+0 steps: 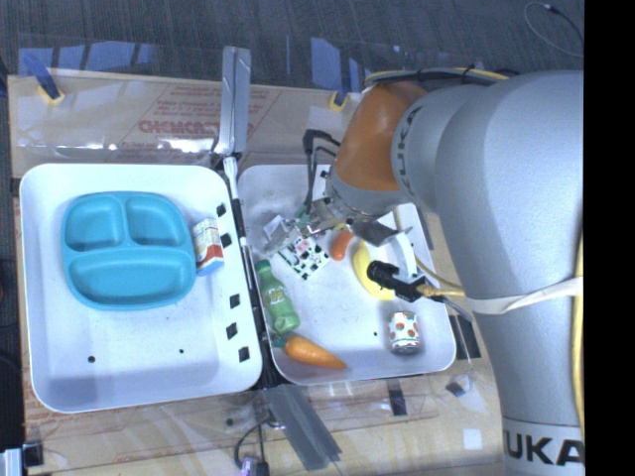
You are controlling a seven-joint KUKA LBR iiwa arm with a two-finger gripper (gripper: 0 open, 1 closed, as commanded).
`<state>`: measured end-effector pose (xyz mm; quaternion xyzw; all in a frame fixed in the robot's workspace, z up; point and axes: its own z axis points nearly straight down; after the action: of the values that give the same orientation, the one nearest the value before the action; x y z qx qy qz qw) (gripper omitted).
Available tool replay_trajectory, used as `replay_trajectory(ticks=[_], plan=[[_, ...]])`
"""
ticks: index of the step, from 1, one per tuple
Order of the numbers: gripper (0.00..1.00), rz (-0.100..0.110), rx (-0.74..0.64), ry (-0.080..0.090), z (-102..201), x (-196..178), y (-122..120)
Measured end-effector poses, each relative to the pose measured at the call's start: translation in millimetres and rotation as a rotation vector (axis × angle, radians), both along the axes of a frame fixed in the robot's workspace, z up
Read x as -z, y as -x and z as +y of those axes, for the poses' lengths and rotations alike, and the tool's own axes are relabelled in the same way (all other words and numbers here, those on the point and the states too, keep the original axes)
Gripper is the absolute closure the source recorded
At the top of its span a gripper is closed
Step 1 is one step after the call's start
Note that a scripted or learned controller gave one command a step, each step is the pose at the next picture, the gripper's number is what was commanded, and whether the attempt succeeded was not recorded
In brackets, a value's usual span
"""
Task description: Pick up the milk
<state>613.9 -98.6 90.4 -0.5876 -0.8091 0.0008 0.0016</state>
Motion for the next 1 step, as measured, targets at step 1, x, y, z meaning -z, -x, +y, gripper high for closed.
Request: replay_trajectory(ticks=[1], plan=[[1.00, 0.004, -0.003, 0.000, -0.4, -8.1, -0.1]])
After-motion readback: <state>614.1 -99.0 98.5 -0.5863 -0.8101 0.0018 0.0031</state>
